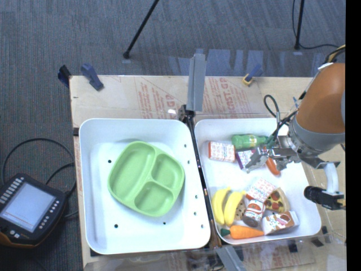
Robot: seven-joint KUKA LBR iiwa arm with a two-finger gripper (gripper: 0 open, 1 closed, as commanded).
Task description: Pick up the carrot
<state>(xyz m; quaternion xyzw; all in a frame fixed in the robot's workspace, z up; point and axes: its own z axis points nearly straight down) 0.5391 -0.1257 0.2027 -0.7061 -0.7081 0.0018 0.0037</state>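
Smooth white bin (313, 208), tapered orange carrot (246, 232)

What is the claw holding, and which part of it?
Cannot tell. The claw sits over something small and orange; the carrot lies apart, untouched.

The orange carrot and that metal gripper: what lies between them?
In the camera view, small food packs and a pizza slice toy lie between gripper and carrot.

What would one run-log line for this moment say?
tool: over right bin, upper part | carrot: at bin's near edge, beside bananas, away from tool | plate: left bin
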